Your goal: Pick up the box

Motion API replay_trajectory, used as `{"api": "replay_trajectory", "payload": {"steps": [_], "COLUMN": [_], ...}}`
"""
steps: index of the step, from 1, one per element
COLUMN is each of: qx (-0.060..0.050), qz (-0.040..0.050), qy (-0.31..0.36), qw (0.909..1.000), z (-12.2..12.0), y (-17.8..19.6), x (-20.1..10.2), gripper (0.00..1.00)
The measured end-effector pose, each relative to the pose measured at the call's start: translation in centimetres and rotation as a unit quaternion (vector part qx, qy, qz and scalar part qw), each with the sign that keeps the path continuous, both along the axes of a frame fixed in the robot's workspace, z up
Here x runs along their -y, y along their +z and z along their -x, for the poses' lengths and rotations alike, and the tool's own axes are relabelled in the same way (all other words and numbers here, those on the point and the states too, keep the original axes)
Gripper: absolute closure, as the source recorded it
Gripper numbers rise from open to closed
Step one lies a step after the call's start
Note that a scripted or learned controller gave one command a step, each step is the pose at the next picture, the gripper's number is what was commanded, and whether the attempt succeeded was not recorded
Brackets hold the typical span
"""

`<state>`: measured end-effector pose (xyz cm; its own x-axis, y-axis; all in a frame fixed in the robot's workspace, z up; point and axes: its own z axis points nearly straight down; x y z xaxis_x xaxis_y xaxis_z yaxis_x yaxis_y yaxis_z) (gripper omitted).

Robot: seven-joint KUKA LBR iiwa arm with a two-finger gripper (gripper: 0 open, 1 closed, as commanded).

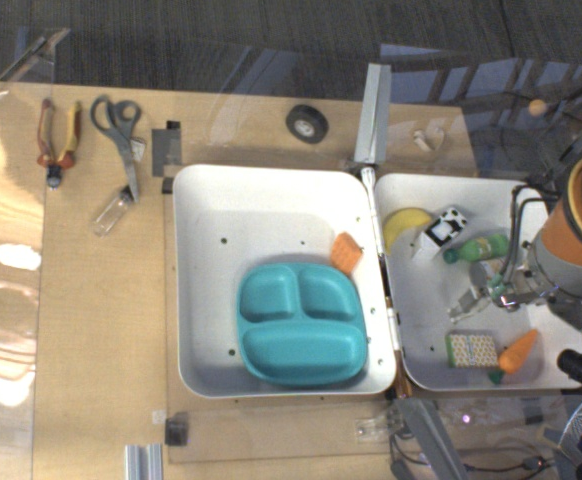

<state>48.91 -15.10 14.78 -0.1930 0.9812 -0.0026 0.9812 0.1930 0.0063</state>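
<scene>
Gripper [484, 296]: it hangs low in the right bin [408, 298], about mid-bin. You cannot tell how wide it stands, because the metal at the tip is a small bright tangle from this angle. You can see nothing caught in it.

Box [471, 349]: the small patterned one lies flat on the floor of the same bin, by the near wall. It sits just beside the gripper, toward the near edge of the view and a touch to the left.

Box axis: the long side runs roughly left to right across the view, so you would most likely close across the short side, from far to near.

Gap: the gripper and box look apart, not touching. Height above the floor is hard to read from this slant.

Carrot [518, 351]: it lies tilted, close against the box's right end. Whether they touch, you cannot tell, so watch that side.

Bottle [476, 247]: the green one lies on the far side of the gripper, out of the way.

Arm [581, 223]: it comes in from the right, so your approach runs short, forward and down.
</scene>
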Motion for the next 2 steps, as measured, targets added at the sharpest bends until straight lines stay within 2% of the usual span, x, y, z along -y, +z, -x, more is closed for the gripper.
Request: {"api": "replay_trajectory", "payload": {"steps": [1, 2], "qx": [-0.001, -0.001], "qz": [-0.0004, -0.0006], "qy": [0.023, 0.008], "qw": [0.9997, 1.0000], "z": [0.05, 0.06], "y": [-1.91, -2.33], "x": [-1.60, -1.42], "gripper": [0.00, 0.00]}}
